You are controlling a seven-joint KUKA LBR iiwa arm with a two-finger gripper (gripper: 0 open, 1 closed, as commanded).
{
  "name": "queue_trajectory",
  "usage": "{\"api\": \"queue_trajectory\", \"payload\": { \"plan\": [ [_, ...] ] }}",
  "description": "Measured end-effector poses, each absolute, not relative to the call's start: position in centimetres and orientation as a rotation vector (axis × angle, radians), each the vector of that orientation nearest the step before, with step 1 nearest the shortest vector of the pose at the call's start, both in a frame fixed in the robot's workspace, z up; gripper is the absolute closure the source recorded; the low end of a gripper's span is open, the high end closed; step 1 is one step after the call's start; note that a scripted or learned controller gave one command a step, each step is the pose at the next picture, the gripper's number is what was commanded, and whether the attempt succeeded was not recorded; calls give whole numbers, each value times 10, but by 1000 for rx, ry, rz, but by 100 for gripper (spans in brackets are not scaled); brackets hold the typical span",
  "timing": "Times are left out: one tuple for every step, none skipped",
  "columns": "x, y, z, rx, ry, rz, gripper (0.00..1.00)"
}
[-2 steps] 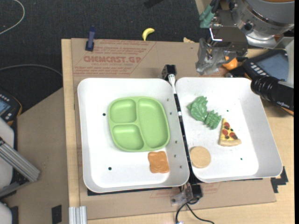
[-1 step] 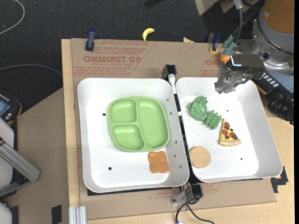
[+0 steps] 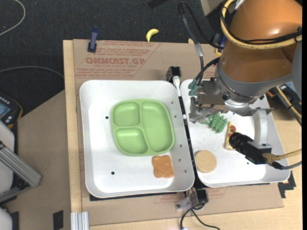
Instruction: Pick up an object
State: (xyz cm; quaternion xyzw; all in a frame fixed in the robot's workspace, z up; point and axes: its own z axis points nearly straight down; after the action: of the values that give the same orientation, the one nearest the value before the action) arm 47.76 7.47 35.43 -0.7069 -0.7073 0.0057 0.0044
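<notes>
My gripper [image 3: 196, 115] hangs low over the left side of the right bin [image 3: 268, 174], under the arm's big orange band [image 3: 261, 13]. A green knobbly toy [image 3: 218, 123] lies just right of it, close to the gripper, and I cannot tell whether they touch. A round tan cookie [image 3: 206, 161] lies near that bin's front. A small red and yellow piece [image 3: 231, 128] sits right of the green toy. In the left bin [image 3: 93, 128], a green divided plate [image 3: 143, 127] rests in the middle, with an orange-brown waffle piece [image 3: 162, 166] at its front right.
A black fitting with a yellow hose [image 3: 249, 148] reaches across the right bin's right part. The wall between the two bins [image 3: 184, 128] runs just left of the gripper. Cables hang behind the arm. Cardboard [image 3: 115, 56] lies under both bins.
</notes>
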Motion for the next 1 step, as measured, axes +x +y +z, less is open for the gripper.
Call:
{"api": "queue_trajectory", "payload": {
  "plan": [
    [480, 120, 417, -2217, -2230, -12, 100]
  ]
}}
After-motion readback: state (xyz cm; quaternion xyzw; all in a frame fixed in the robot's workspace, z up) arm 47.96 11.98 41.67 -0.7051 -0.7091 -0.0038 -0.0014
